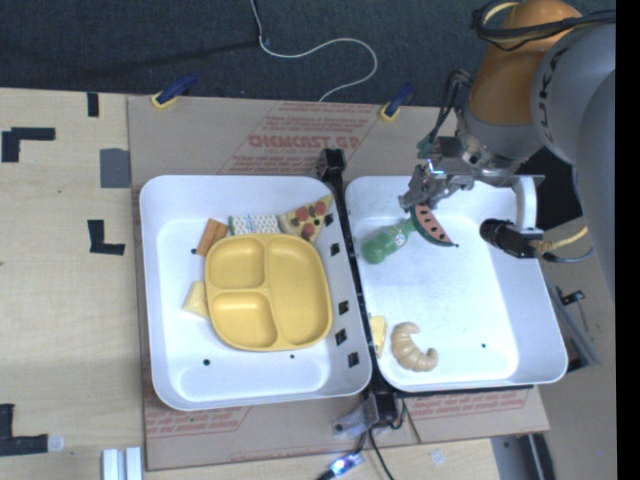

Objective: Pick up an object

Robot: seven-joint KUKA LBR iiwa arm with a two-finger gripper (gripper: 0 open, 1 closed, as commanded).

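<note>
— Where does the gripper (425, 190) stand?

— Over the right bin (520, 353), near its far edge and toward the far-left corner. The grey arm (530, 78) comes down to it from the right.

— And what lies nearest to it?

— A watermelon slice (434, 226), red with a dark green rind. It lies just toward the near edge from the fingertips, so close that its upper end seems to meet them. Its long axis runs slantwise, from the far-left corner side down toward the right edge.

— Is the slice held?

— That cannot be told. The fingers are small and dark against the slice, and whether they are parted or closed on it is not clear.

— Anything else close by?

— A green vegetable (383, 245) lies just to the left of the slice, near the bin's left wall. A croissant (413, 347) rests well apart, by the near edge. The yellow plate (268, 290) sits in the left bin (165, 298).

— So the coming move turns on what?

— Most likely on the slice being almost straight under the fingers, and on closing across its narrow width, not along its length.
</note>
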